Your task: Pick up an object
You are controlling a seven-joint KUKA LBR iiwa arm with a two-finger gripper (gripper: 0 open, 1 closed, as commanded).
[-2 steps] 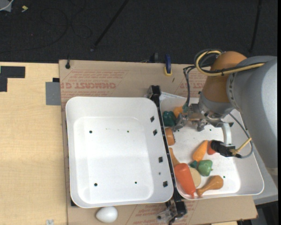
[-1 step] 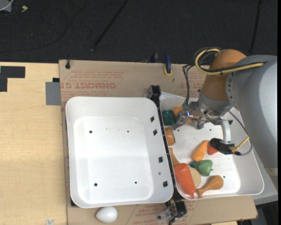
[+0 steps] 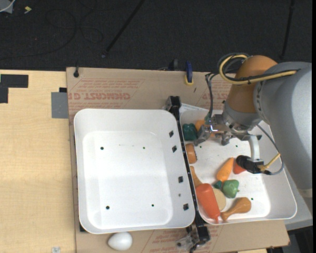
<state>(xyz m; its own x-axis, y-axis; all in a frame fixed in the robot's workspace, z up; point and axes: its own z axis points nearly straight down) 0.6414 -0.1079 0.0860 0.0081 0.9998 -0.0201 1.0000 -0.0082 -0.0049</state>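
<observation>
Several toys (image 3: pixel 221 191) crowd the right bin (image 3: pixel 284 207) below the arm (image 3: pixel 253 94).

A pale wooden bench (image 3: pixel 26 162) carries a cardboard sheet (image 3: pixel 116 91). Two white bins (image 3: pixel 126 125) sit on the cardboard. A white egg-shaped object (image 3: pixel 119 241) lies beside them.

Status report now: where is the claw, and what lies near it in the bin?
Claw low over the right bin, upper left part. Green toy beside it; grip on anything unclear. Orange carrot-shaped toy, red piece lie farther down the bin.
</observation>
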